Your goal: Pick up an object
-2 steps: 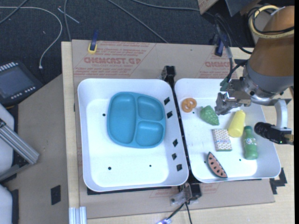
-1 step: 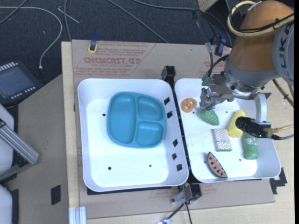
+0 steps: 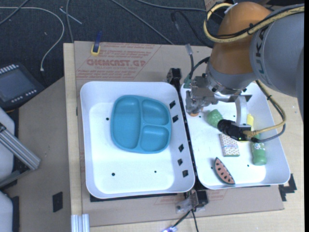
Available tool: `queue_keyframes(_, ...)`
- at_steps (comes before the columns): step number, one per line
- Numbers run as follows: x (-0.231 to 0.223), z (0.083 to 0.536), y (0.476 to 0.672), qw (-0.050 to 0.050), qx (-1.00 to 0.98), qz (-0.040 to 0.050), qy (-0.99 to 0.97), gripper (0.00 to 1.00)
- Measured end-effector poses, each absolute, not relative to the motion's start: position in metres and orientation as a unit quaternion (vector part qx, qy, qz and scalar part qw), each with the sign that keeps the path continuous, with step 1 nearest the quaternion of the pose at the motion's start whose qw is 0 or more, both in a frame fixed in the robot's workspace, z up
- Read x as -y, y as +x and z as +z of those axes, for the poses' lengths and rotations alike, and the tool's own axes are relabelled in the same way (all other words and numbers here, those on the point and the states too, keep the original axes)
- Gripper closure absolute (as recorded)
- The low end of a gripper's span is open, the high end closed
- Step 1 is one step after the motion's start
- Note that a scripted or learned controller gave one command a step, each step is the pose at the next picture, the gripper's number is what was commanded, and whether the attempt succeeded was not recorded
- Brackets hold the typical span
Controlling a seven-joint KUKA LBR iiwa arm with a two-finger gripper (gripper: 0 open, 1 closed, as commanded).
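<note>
Two shallow white bins sit side by side on the cardboard-covered counter [image 3: 145,62], seen from the fixed camera above. The left white bin [image 3: 96,144] holds a blue plastic divided plate [image 3: 140,123] with three compartments, lying flat near the bin's upper middle. The right white bin [image 3: 275,170] holds several small things: a light green rounded toy piece [image 3: 214,117] near its upper left, a pale patterned square block [image 3: 229,145] below that, a watermelon-slice toy with red flesh and dark rind [image 3: 224,171] close to the near rim, and a green bottle-shaped toy [image 3: 259,153] toward the right side. A yellow strip [image 3: 249,120] lies just beside the arm's cabling.

From the right, the grey arm with its orange band [image 3: 241,37] reaches over the right bin. Its claw [image 3: 194,105] hangs low at the bin's upper left corner, near the divider between the bins and just beside the light green piece. Whether the claw is released or clenched cannot be told; nothing is seen held in it.
</note>
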State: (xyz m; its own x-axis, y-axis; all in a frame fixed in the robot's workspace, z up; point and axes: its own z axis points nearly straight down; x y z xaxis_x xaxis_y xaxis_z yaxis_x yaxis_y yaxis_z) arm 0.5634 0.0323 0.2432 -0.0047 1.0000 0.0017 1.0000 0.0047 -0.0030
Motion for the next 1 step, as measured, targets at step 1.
queue_keyframes(1, -0.0841, 0.2411, 0.5900, 0.000, 0.709, -0.0015, -0.705, 1.00)
